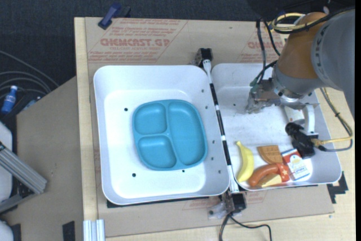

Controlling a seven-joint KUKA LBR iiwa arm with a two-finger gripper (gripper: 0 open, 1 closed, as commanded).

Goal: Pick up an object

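Camera view, looking down at a slant on two white bins side by side. Left bin (113, 121): a blue divided plate (168, 134) with three compartments lies near its centre. Right bin (237, 79): the loose objects are grouped toward 6 o'clock of the bin, namely a yellow banana (246, 161) at the 7 o'clock corner beside the dividing wall, an orange-red sausage-shaped item (265, 174) touching the banana's lower end, a tan toast-like piece (269, 153) just above it, and a red-and-white packet (296, 167) toward 5 o'clock. The grey arm (333, 51) with its orange band enters from 3 o'clock; the gripper (256, 100) sits low over bare bin floor toward 11 o'clock of the right bin, well apart from the object group. Nothing is seen between its tips, and whether they are spread or pressed together cannot be told.
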